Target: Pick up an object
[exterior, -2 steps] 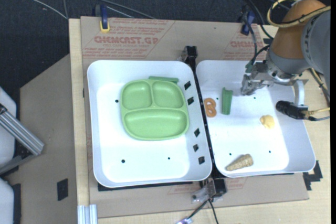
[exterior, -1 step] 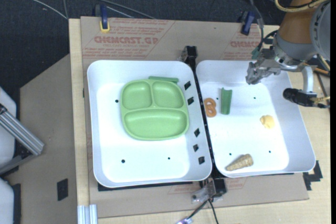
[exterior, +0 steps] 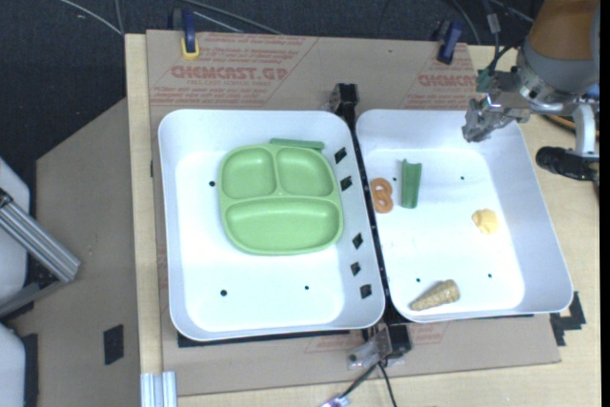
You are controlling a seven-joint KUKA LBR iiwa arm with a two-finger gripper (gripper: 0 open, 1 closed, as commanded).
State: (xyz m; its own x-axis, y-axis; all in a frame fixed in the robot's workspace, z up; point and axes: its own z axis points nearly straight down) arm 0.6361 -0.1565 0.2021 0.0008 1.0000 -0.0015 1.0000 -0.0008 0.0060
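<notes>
two shallow white bins sit side by side on a brown board: the left bin [exterior: 191, 291] and the right bin [exterior: 534, 234]. the left one holds one green divided plate [exterior: 280, 202] with three compartments, and a thin dark green strip [exterior: 297, 145] pokes out from behind its far edge, mostly hidden by the plate. the right bin holds four small things: one orange pretzel-like piece [exterior: 381, 194] near the dividing wall, one green stick [exterior: 410, 184] just beside it, one small yellow lump [exterior: 485, 221] further right, and one tan cone [exterior: 435, 295] lying near the front edge. what the yellow lump is exactly is too small to make out. two blue clamps [exterior: 190, 33] hold the board's far edge, one at each side. the gripper [exterior: 484, 124] hangs over the far right corner of the right bin, well apart from all four items, with nothing between its fingers; whether they are spread or closed cannot be told, since they blur into one dark cluster. the arm [exterior: 564, 24] is cut off by the top right of the frame.
</notes>
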